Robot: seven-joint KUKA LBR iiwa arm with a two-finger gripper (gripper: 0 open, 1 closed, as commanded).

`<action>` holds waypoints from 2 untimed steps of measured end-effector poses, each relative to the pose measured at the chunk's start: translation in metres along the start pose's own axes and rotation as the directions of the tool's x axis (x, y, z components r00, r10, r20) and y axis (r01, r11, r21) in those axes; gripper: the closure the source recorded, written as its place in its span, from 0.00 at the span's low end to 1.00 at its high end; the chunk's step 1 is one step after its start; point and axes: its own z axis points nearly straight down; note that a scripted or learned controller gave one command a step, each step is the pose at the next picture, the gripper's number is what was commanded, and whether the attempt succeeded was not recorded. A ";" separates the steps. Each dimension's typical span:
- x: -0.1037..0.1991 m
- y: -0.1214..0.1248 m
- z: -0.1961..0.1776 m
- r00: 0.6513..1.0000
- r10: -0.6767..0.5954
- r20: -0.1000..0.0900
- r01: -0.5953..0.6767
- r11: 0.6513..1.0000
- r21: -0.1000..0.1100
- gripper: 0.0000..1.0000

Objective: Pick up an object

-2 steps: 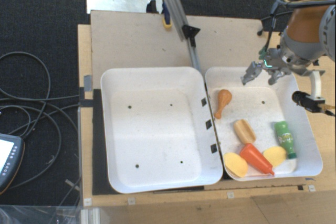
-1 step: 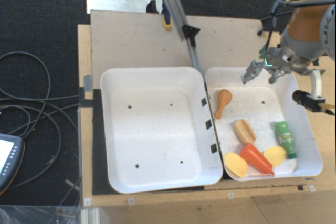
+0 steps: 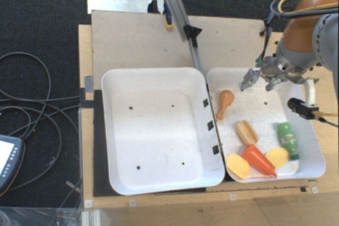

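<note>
The right bin (image 3: 312,166) holds several toy foods: a tan drumstick (image 3: 224,102) near its left wall, a bread roll (image 3: 246,132) in the middle, an orange carrot (image 3: 258,160), two yellow pieces (image 3: 238,165) (image 3: 277,156) at the front, and a green bottle (image 3: 287,139) at the right. My gripper (image 3: 260,82) hangs over the bin's far edge, up and to the right of the drumstick. Its two fingers are spread apart with nothing between them.
The left bin (image 3: 114,129) lies beside the right one, their walls meeting at black clips (image 3: 210,125). A slanted metal pole (image 3: 175,0) crosses the back of the bench. Cables lie on the floor at the left.
</note>
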 end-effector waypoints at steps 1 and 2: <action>0.000 0.004 0.062 1.000 -0.002 -0.001 0.002 1.000 0.002 0.00; 0.001 0.005 0.075 1.000 -0.001 0.000 0.001 1.000 -0.002 0.00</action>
